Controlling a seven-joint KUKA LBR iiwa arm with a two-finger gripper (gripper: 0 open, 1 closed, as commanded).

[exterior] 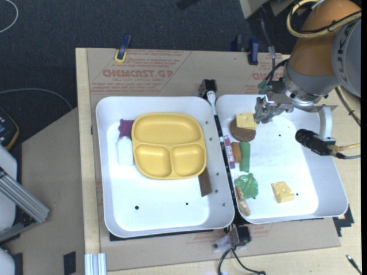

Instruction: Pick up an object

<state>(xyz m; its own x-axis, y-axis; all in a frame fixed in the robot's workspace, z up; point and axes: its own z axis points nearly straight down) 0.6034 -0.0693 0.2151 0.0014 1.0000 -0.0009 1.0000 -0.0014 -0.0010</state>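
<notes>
My gripper [262,112] hangs over the upper left part of the right bin [321,209], coming in from the right. Just to its left lies a pale yellow block [245,121] resting on a brown round piece [243,134]; the gripper is beside them, and nothing shows as held. Below them a green stick [245,155] lies along the bin's left side, with a green leafy piece [246,185] under it. A yellow cheese wedge [282,192] sits near the bin's front.
The left bin [160,206] holds a yellow divided plate [169,145], a purple and white bottle [124,142] at its left and a brown block [204,183]. A red and white bar [229,152] and a tan piece [242,203] lie by the right bin's left wall.
</notes>
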